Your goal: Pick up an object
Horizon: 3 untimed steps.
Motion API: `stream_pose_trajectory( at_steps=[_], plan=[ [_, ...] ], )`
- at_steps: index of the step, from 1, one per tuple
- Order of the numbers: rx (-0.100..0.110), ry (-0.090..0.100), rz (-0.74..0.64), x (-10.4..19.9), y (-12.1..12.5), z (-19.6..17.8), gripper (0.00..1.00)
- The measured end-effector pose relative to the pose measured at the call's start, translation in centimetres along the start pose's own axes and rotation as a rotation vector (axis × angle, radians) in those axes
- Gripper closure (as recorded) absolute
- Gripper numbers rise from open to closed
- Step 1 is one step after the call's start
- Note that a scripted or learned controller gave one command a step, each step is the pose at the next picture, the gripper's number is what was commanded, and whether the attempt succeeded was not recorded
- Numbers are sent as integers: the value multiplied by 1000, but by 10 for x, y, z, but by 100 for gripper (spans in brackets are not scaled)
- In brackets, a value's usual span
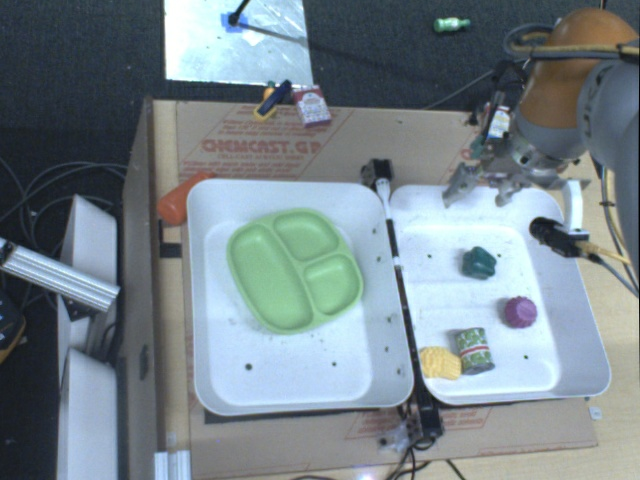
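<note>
My gripper point(477, 194) hangs over the far edge of the right bin point(580, 318), its two fingers spread open with nothing between them. Below it in that bin lie a teal object point(480, 262), a purple object point(519, 311), a small green can point(474, 350) and a yellow object point(440, 363). The teal object is the closest, a short way in front of the fingertips. The can and the yellow object touch near the bin's front edge.
The left bin point(230, 368) holds a green divided plate point(295, 268). An orange thing point(172, 200) sits just outside that bin's far left corner. Small items point(314, 108) rest on the cardboard behind the bins. A green bottle point(451, 25) lies on the dark floor.
</note>
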<state>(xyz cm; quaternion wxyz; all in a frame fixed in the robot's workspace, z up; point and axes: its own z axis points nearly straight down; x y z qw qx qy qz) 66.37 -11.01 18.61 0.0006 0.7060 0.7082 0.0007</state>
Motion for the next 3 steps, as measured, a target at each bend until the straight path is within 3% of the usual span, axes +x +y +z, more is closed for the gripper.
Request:
stream_pose_trajectory(
  at_steps=[1,2,3],
  plan=[
    [0,-1,2,-37,-46,102,0],
    [-3,-1,1,-37,-45,91,100],
    [-3,1,-2,44,-43,0,100]
  ],
)
